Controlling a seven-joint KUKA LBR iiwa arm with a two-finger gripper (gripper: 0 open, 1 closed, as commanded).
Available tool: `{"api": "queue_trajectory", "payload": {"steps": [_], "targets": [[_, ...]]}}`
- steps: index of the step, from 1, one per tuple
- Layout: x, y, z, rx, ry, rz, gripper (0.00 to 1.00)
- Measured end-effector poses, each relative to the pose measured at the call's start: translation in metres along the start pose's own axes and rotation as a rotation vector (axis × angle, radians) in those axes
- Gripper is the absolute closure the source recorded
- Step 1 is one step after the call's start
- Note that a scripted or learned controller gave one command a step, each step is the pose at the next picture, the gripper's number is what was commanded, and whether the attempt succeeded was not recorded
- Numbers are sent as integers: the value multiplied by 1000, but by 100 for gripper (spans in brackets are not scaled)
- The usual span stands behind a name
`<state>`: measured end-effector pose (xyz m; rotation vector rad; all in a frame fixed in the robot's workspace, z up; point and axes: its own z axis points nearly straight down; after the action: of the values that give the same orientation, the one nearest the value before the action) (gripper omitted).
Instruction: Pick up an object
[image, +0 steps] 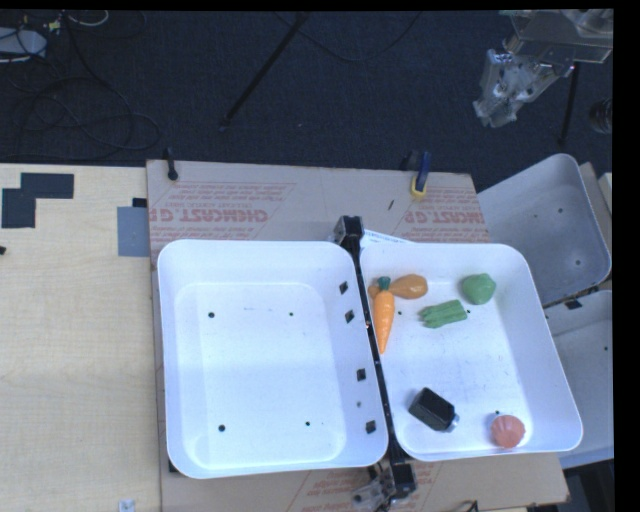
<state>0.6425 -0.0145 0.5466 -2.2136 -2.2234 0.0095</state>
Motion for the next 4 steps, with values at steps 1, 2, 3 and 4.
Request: {"api": "queue_trajectory", "payload": {"steps": [1, 2, 3, 4], "targets": [[73, 2, 10, -1, 2, -1, 100], [153, -7, 10, -3, 3, -3, 100], [203, 3, 9, -4, 0, 2, 100], [255, -70, 9, 0, 1, -3, 100]]}}
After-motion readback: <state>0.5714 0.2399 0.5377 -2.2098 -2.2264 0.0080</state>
